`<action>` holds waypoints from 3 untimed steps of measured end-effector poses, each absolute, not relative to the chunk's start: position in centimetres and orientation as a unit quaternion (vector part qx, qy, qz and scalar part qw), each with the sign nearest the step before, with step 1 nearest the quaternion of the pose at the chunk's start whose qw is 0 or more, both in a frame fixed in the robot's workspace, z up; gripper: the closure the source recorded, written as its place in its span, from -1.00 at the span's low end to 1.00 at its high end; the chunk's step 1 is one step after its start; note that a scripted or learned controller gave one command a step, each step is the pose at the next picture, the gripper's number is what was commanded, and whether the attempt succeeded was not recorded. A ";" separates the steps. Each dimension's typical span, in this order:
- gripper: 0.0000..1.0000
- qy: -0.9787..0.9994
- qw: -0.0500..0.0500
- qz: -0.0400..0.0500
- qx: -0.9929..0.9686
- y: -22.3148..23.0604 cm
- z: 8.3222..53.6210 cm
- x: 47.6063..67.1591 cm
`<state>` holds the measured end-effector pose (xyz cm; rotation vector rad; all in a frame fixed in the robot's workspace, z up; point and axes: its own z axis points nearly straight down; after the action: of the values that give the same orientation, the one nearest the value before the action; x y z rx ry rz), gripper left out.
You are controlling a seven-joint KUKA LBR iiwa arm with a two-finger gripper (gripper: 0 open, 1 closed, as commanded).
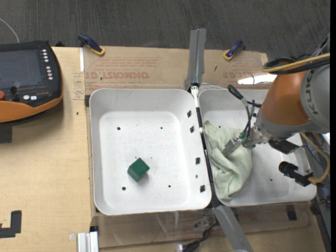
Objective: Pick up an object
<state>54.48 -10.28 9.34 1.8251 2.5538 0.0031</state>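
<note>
A crumpled pale green cloth (227,161) lies along the left side of the right bin (273,190). A small green cube (138,169) sits in the lower middle of the left bin (105,140). The grey arm with its orange band (286,101) reaches in from the right, and its gripper (236,144) is down at the cloth's upper right part, touching or very near the fabric.
A black and orange control pendant (26,80) rests on the bench at far left. Blue and orange clamps (92,44) (233,50) hold the cardboard at the back. A grey divider post (197,56) stands between the bins. Cables hang by the arm at right.
</note>
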 end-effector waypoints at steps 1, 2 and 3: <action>1.00 0.813 0.001 0.001 0.583 -10.3 10.3 54.5; 1.00 0.754 0.000 -0.001 0.657 -2.8 19.1 52.4; 1.00 0.689 0.000 -0.002 0.725 0.3 19.7 57.6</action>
<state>57.62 0.28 19.72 2.2781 2.1630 -0.0062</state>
